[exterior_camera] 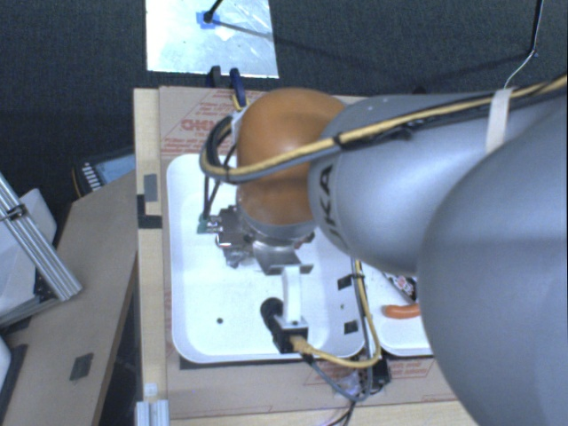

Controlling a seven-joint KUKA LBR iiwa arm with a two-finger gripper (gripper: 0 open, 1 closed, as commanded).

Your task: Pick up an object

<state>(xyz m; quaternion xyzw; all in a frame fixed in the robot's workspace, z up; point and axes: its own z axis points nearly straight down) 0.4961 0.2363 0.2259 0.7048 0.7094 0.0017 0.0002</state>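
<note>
While the grey arm point(426, 202) reaches across from the right, tool point(262, 247) poised over left white bin point(191, 327), grip state cannot be told, slim orange object point(399, 310) lying in right bin point(413, 349), at arm's edge, apart from tool.

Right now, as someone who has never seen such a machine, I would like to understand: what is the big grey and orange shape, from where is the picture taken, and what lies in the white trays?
The big grey and orange shape is a robot arm that reaches in from the right. The picture comes from a single camera fixed above the bench, looking down at a slant. The arm ends in a gripper, which hangs over the left white bin. The arm covers much of the right bin, where a small orange object lies. The arm's own body hides the tip of the gripper, so I cannot tell whether it holds anything.
</note>
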